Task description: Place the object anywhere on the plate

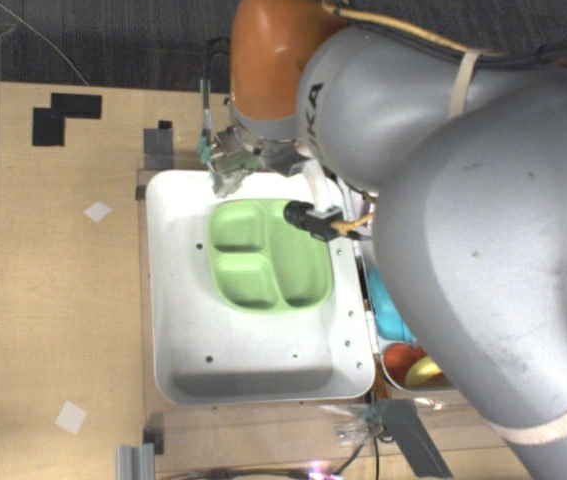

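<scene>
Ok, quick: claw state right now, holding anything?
Claw: cannot be told; it sits at the far edge of the left bin, just past the green plate, with nothing seen in its grip.

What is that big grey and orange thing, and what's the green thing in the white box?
That big grey thing is a robot arm with an orange band. The camera sits above the bench and looks down at a slant. The arm reaches in from the right. Its gripper, the grabbing part, hangs at the far edge of the white bin. I can't tell whether it holds anything. The green thing is a plate with three sections, lying in that bin. A second bin on the right is mostly hidden under the arm; something blue, red and yellow peeks out there.
</scene>
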